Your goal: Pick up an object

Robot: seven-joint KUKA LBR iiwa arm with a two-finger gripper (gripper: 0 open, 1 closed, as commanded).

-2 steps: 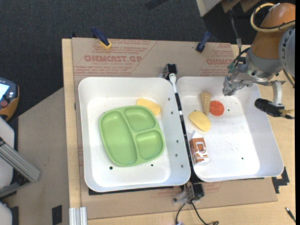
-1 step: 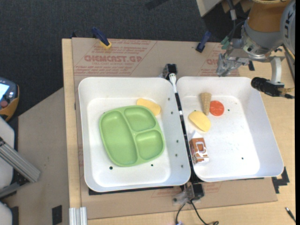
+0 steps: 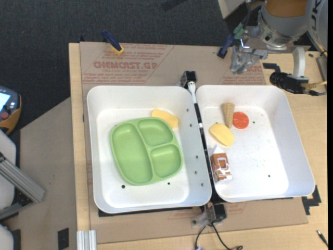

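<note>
1. claw (image 3: 244, 62) of the grey arm hangs above the cardboard sheet (image 3: 130, 66), behind the back edge of the right bin (image 3: 291, 139) – nothing is between its fingers, but if they are open or closed i cannot tell.
2. right bin holds four objects: an orange-red round piece (image 3: 240, 120), a beige cone (image 3: 228, 113) just beside it, a yellow piece (image 3: 221, 134) near the cone, and a small brown packet (image 3: 221, 167) near the left wall.
3. the packet has white marks on it, too small to read.
4. left bin (image 3: 99, 139) holds a green divided tray (image 3: 146, 150), with one more yellow piece (image 3: 165, 117) touching the tray's back edge.
5. on the cardboard there is red printed writing – it is blurred and partly reads like "chemcast".
</note>
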